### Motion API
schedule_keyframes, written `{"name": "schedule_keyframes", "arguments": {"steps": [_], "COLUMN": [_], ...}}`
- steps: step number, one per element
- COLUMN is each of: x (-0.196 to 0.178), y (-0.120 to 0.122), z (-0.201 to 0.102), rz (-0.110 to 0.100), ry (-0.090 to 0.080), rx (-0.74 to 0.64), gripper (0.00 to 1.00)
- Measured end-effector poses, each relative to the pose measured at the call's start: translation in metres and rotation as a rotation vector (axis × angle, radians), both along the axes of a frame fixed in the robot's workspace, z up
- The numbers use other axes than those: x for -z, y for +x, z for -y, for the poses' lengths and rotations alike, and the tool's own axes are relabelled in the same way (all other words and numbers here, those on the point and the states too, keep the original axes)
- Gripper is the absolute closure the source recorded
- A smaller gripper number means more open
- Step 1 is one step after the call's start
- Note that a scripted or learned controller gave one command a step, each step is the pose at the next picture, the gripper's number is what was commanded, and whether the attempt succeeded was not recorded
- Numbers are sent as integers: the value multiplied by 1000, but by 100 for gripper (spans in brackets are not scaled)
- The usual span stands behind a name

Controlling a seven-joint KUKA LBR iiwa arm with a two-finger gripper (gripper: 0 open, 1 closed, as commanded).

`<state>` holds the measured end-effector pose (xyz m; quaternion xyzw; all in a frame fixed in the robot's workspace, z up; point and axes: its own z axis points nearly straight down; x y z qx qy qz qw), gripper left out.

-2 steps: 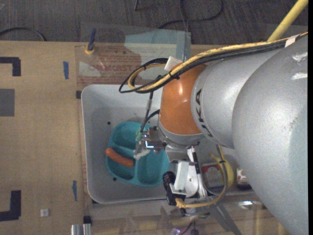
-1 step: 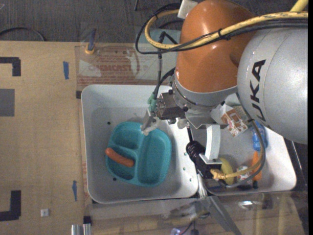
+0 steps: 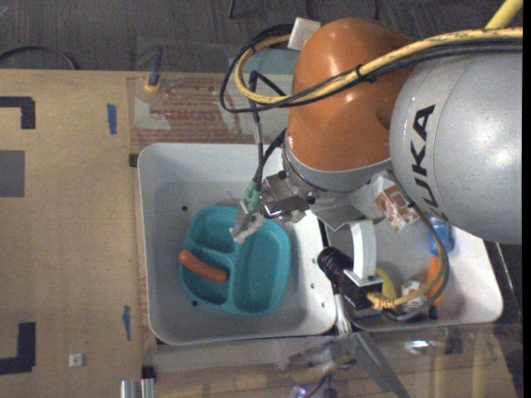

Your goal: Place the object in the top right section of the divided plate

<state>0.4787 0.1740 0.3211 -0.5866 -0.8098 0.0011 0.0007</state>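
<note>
The gripper (image 3: 246,222) hangs over the far part of the teal plate (image 3: 265,274); I cannot tell if it grips anything. The orange sausage (image 3: 203,265) lies in the plate's near-left section, so I fear that descending here may hit the rim and tip the plate.

Arm (image 3: 473,123): big rounded casing, pale glossy grey, with light glare on the curve.
Lettering (image 3: 421,152): black block capitals on the grey shell; "UKA" readable, the first letter cut off by the curve.
Orange band (image 3: 348,81): smooth, domed, shiny burnt orange, butting straight against the grey.
Collar (image 3: 332,177): below the orange, a grey metal ring with a darker seam.
Yellow cable (image 3: 415,50): thick, running across the orange dome and ending in a loop beyond it.
Black cable (image 3: 249,65): thinner, looped beside the yellow one.
Gripper (image 3: 243,226): small, silver-grey metal block, green patch near the tip.
</note>
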Motion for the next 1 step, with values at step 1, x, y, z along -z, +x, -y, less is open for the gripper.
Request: {"name": "schedule_keyframes", "arguments": {"steps": [1], "x": [-114], "y": [0], "z": [-38], "rz": [3], "ry": [1], "rx": [-28], "gripper": [0]}}
